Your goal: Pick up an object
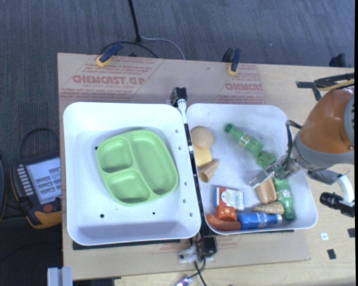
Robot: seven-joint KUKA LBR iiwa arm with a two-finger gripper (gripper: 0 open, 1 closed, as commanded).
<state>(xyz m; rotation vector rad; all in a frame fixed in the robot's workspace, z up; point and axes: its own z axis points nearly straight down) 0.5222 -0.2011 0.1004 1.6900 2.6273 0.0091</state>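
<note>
The tan bread-like piece [265,190] lies in the right bin [238,109], just below my hand [273,173], long axis roughly upright in view. I cannot tell the hand's state. A green bottle [284,198] lies just beside it, a blue packet [260,220] below.

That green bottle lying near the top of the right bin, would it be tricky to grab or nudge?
Probably. The green bottle lies on its side and looks round, so a push would likely send it rolling across the right bin. Its smooth, glossy surface may slip between fingers. It looks like a small toy, so likely light.
</note>
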